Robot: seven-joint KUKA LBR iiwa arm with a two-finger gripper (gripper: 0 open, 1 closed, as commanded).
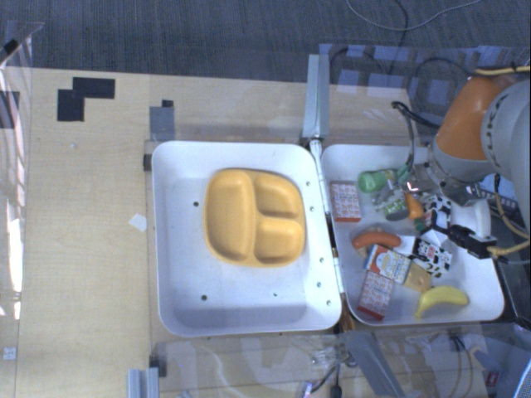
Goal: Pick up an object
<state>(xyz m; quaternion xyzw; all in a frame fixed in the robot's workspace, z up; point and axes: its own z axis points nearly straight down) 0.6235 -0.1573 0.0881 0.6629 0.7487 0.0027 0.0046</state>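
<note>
The right white bin holds several small items. Among them are a green object, a red-and-white packet, a reddish sausage, an orange-and-white carton, a red box, a yellow banana and a black-and-white spotted piece. The grey arm with its orange band reaches in from the right. My gripper hangs low over the bin's upper middle, by a small orange piece and just right of the green object. The clutter hides whether anything is in its grasp.
The left white bin holds a yellow divided tray. A metal divider runs between the bins at the back. Cables lie on the floor behind. The wooden bench stretches to the left.
</note>
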